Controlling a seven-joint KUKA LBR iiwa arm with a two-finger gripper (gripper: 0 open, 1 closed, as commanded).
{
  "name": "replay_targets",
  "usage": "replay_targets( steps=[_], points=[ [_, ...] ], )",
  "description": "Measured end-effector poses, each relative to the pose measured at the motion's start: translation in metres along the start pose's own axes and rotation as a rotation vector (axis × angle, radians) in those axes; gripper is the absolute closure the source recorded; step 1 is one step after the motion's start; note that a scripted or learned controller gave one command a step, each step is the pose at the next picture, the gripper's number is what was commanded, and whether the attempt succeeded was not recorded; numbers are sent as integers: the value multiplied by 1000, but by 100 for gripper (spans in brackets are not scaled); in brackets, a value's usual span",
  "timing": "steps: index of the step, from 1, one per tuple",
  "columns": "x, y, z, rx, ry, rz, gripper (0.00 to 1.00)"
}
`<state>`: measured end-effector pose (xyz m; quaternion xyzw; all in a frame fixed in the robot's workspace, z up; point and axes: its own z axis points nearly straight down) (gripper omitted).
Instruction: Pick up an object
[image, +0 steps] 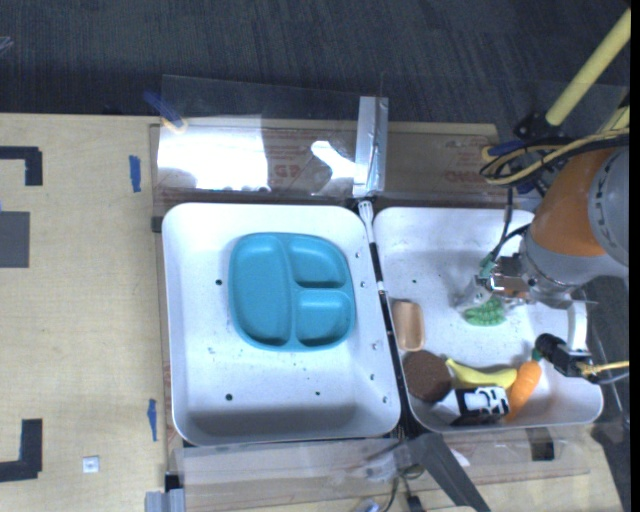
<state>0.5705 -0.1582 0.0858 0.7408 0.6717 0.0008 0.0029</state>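
Note:
My gripper (492, 291) hangs low over the middle of the right bin (430, 250), reaching in from the right. Just beneath its tip lies a small green leafy item (487, 316); whether the two touch is unclear. Along the bin's front lie a yellow banana (480, 375), an orange carrot (527, 383), a black and white object (484, 402) and a brown rounded object (428, 373). A tan bread-like piece (407, 324) rests against the bin's left wall.
The left bin (200, 380) holds a blue divided plate (292, 290) in its middle. A clear plastic sheet (260, 150) and a metal post (370, 140) stand behind the bins. Yellow cables (530, 160) run at the upper right.

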Motion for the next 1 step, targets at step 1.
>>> replay_targets(
  steps=[1],
  points=[
    [130, 56, -100, 0, 6, -106, 100]
  ],
)
